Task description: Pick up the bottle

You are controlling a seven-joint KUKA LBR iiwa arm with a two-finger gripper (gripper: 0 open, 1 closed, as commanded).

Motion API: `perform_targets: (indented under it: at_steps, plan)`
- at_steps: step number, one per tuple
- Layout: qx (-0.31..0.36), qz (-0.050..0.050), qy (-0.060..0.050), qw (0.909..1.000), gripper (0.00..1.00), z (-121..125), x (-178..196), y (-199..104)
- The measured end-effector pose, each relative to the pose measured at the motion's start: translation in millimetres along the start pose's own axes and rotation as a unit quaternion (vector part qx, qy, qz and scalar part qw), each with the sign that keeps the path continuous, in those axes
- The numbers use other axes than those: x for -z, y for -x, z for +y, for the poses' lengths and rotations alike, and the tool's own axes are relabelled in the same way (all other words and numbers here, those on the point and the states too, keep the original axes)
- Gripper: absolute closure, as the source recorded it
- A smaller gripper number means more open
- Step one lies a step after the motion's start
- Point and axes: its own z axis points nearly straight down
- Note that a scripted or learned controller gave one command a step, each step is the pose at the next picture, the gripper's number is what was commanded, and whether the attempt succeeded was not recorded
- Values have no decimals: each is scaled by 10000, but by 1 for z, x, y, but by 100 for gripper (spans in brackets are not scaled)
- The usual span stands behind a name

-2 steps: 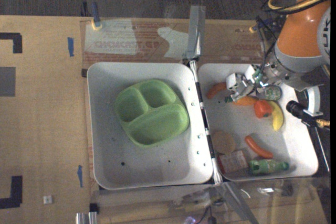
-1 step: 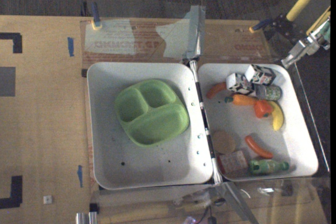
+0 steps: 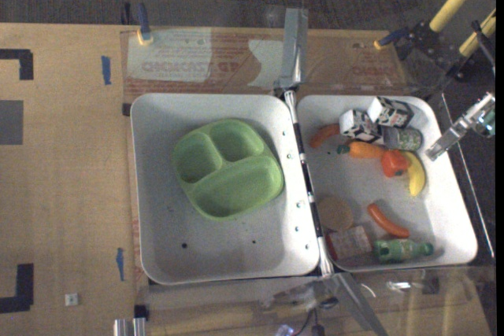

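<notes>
The green bottle [image 3: 402,249] lies on its side along the near wall of the right bin [image 3: 465,232], cap pointing right. My gripper [image 3: 441,147] hangs over that bin's far right edge, well above and away from the bottle, close to the banana [image 3: 416,174]. Nothing shows in its grasp.
The right bin also holds a sausage [image 3: 387,220], a round cookie [image 3: 337,212], a brown block [image 3: 350,241], a red pepper [image 3: 395,162], a carrot [image 3: 363,149], a can [image 3: 406,139] and two milk cartons [image 3: 359,123]. A green divided plate [image 3: 227,168] sits in the left bin [image 3: 157,248].
</notes>
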Motion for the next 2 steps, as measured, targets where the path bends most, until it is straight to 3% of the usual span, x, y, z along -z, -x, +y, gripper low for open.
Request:
perform_targets:
  at_steps: [1, 2]
  plan:
    - [2354, -8, 12, 9719, 0, 26, -191, 35]
    - [2232, -18, 13, 9748, 0, -22, -31, 2]
